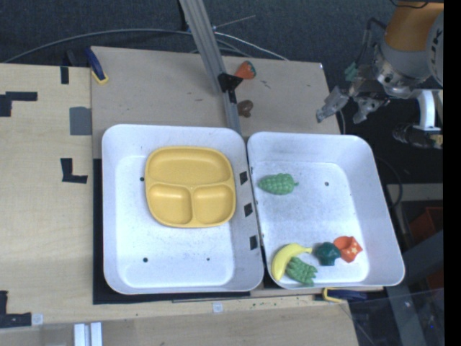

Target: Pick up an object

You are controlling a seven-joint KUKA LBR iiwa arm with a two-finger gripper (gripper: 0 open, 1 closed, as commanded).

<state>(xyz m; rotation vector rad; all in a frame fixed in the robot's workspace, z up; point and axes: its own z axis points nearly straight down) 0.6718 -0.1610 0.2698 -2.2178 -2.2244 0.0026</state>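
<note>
In the right bin (374,193), a bumpy green toy (277,184) lies alone near the upper left. Along the front wall cluster a smooth yellow banana (283,256), a knobbly green bunch (302,270), a dark teal piece (327,253) and a glossy red-orange piece (349,249). The left bin (115,215) holds a matte yellow three-section plate (190,186). The gripper (349,105) hangs released, fingers spread, above the bench behind the right bin, grasping nothing.

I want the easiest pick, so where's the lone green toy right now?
The green toy lies alone in the upper left of the right bin, near the divider between bins, well apart from the cluster around the banana at the bin's near edge.
</note>
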